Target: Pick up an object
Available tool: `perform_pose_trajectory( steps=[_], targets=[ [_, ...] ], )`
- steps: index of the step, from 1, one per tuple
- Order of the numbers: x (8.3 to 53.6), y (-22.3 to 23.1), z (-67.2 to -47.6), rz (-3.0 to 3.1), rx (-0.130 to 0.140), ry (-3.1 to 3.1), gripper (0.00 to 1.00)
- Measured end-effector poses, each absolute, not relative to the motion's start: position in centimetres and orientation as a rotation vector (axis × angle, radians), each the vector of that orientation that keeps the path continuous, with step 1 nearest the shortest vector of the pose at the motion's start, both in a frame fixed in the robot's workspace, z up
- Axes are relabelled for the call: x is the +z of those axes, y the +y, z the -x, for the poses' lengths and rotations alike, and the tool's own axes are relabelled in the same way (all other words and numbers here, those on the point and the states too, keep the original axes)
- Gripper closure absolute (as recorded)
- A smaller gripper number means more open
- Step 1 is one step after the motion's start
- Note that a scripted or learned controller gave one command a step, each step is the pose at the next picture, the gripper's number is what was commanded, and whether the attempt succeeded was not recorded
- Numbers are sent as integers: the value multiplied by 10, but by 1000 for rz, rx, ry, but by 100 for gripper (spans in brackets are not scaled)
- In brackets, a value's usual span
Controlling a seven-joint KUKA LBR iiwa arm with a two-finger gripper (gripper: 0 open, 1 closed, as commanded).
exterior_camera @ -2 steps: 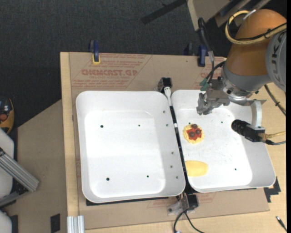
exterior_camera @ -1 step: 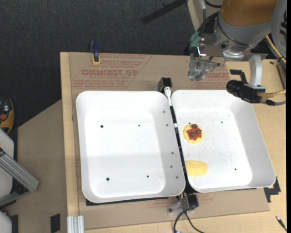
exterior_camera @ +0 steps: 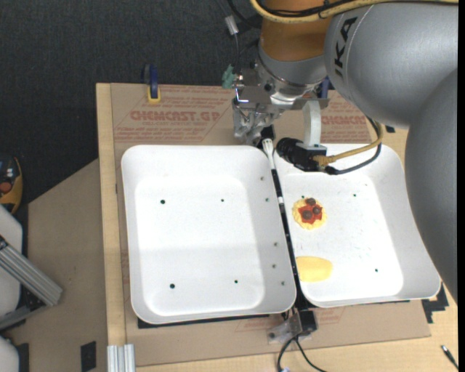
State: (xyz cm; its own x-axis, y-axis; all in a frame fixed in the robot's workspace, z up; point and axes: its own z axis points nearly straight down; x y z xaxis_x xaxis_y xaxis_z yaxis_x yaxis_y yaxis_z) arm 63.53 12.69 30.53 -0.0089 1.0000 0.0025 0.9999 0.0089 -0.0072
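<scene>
— Toward the near side of my right bin (exterior_camera: 385, 218), what lies there?

— Two things. A flat yellow piece (exterior_camera: 314, 269) rests on the bin floor close to the near rim and close to the wall shared with the other bin. Farther back, near the middle of that same bin, sits a small round yellow item with dark red bits on top (exterior_camera: 309, 213). The two are apart, not touching.

— And where is your claw?

— My claw (exterior_camera: 256, 129) hangs at the far end of the bins, over the corner where the two far rims meet, well away from both objects. Whether it is parted or closed I cannot tell from this slant; the metal parts there run together. I see nothing gripped in it.

— What else is around it?

— A black fitting with a tan cable (exterior_camera: 320, 156) sits just beside it, over the far edge of the right bin. My grey arm (exterior_camera: 407, 65) with its orange band (exterior_camera: 294, 22) fills the upper right.

— And the other bin?

— The left bin (exterior_camera: 134, 218) lies beside the right one, their walls touching. Both rest on a brown board (exterior_camera: 182, 112) printed with red letters, with a blue and yellow clamp (exterior_camera: 152, 81) at its far edge.
</scene>
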Motion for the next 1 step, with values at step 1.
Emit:
perform_pose_trajectory(
  steps=[1],
  targets=[
    [228, 190, -644, 2211, 7, -2224, 100]
  ],
)
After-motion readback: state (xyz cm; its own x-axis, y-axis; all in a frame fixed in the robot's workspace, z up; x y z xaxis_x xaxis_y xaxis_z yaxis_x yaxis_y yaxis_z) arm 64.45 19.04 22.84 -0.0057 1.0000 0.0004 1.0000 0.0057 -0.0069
